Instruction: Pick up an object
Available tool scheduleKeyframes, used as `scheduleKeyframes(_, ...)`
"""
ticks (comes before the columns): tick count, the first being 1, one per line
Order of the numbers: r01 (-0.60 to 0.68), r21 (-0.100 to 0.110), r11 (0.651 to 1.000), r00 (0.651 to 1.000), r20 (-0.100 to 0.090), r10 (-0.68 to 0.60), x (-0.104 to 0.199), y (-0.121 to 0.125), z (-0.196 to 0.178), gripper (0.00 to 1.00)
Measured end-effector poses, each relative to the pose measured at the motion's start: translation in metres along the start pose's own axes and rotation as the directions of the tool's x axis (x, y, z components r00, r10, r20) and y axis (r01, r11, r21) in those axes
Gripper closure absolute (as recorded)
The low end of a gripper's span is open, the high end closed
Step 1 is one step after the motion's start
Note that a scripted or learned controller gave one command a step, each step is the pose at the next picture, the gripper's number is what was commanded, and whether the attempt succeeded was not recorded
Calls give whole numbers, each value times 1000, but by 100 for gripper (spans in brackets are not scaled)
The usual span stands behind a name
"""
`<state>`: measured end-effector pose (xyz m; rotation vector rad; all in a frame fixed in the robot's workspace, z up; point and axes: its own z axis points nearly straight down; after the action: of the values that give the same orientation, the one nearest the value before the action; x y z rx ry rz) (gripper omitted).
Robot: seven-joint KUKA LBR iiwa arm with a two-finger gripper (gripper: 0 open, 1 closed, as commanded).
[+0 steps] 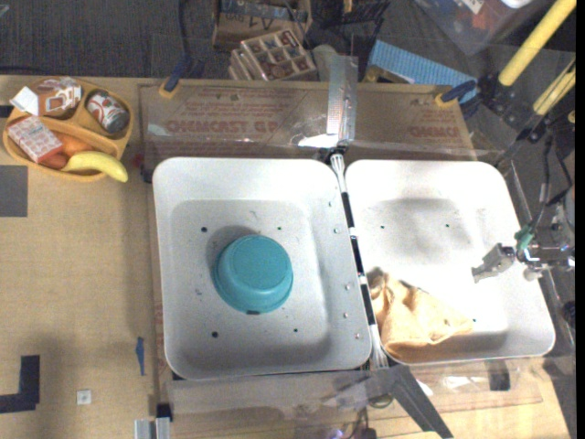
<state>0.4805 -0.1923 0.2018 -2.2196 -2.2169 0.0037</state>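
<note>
At far left a yellow tray of toy food, a banana among it, sits on the bench clear of the work area. The left bin holds a teal bowl, upside down near its middle, smooth and rounded, likely awkward to pinch. In the right bin a crumpled tan cloth lies against the near-left corner, soft and folded, the easier target. The gripper hangs over that bin's right side, well apart from the cloth; its fingers look slightly parted and hold nothing

Smooth teal plastic bowl, crumpled cloth
</note>
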Motion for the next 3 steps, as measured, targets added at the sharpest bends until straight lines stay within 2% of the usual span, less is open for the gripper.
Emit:
scheduleKeyframes(1,-18,-12,1000,1000,4,18,63,2,108,0)
scheduleKeyframes(2,-26,-11,1000,1000,2,26,61,2,101,100)
scheduleKeyframes(3,-27,-11,1000,1000,3,27,60,2,101,0)
